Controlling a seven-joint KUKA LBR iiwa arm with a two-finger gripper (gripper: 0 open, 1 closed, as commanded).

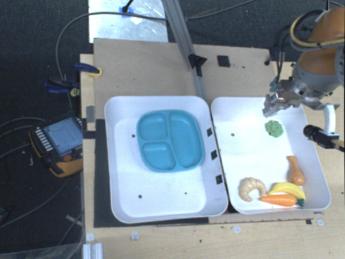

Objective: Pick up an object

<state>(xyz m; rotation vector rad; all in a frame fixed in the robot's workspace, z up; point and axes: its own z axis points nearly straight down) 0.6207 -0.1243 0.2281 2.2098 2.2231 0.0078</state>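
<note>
A small green broccoli-shaped toy point(274, 128) is seen in the right white bin point(237, 144), just below the grey two-finger claw point(271, 106), apart from it. Whether the claw is open cannot be told. Nothing is seen held.

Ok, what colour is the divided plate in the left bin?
Light blue; the divided plate shows best in the camera view, lying in the left bin.
</note>
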